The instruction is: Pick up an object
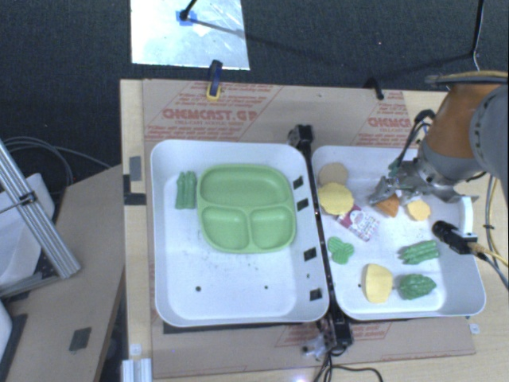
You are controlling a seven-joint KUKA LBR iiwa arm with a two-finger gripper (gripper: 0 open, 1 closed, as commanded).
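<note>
In the left bin [171, 293] I see a green plate [245, 208]; the right bin [469, 293] holds toy food [378, 282]. The board [215, 114] reads "CHEMCAST". The pincer [387, 191] opening I cannot tell.

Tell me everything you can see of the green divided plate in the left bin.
The plate is pale green, matte, plastic-looking, a rounded rectangle with a raised rim. It has three compartments: one wide along the far side, two smaller along the near side, all bare. It lies flat and upright, slightly turned, in the far middle of the left bin. A small green vegetable piece lies just to its left, apart from it.
</note>
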